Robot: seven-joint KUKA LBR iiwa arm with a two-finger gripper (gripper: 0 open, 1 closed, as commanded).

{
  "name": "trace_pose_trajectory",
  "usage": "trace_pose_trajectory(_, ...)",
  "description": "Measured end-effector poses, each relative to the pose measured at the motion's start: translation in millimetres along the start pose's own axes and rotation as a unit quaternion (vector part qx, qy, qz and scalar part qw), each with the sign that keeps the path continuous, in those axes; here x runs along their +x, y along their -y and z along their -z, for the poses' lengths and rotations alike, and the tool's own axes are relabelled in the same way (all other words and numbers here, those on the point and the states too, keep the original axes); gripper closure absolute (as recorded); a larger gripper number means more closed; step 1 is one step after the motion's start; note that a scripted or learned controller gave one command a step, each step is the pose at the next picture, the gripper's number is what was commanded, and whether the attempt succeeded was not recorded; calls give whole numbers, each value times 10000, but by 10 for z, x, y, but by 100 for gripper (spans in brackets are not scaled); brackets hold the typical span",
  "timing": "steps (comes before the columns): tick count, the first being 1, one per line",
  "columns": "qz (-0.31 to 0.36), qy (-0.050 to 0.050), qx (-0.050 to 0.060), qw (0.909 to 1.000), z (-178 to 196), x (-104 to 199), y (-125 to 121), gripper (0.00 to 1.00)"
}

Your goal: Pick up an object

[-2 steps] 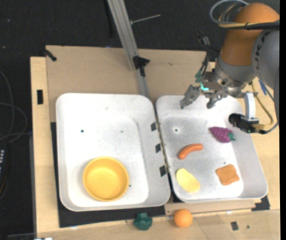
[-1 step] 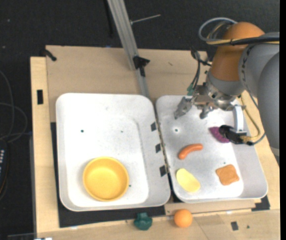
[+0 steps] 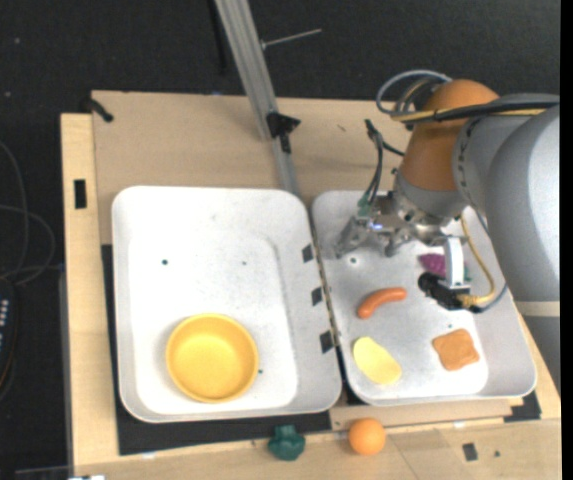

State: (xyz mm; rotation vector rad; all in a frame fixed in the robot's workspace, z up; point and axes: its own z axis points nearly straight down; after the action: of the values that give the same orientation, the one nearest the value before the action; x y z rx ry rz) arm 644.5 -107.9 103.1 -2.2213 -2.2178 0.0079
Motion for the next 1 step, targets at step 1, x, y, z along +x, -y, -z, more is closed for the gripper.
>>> trace_pose_trajectory(1,-2,0,-25,10000,-18,-9,-4,0)
